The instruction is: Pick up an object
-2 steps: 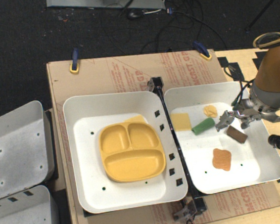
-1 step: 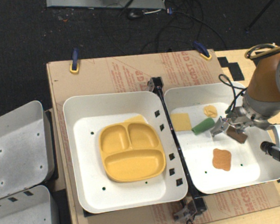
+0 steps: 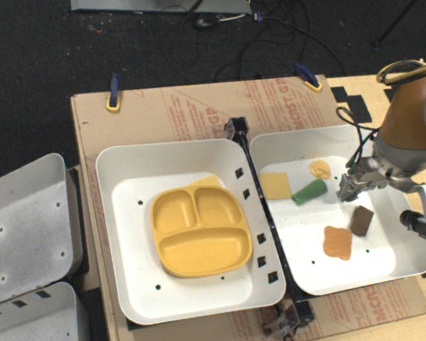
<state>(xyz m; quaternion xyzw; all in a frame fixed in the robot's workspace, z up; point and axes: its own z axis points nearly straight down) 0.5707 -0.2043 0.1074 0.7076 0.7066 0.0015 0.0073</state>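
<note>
Dark floor (image 3: pixel 20 65) with loose cables (image 3: pixel 272 16)

Left bin (image 3: pixel 127 288): is holding the tray (image 3: pixel 201 231).
Right bin (image 3: pixel 374 266): is holding five small pieces; gripper (image 3: pixel 349 187) is hanging above.

beside the yellow divided tray (image 3: pixel 201 230), the right white bin (image 3: pixel 374 262) holds a green block (image 3: pixel 309 191), brown block (image 3: pixel 361 221), orange piece (image 3: pixel 338 242) and pale yellow square (image 3: pixel 275 185).

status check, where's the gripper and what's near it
Gripper low in right bin, nothing seen held. Green block beside it, brown block just below. Nothing blocking.
</note>
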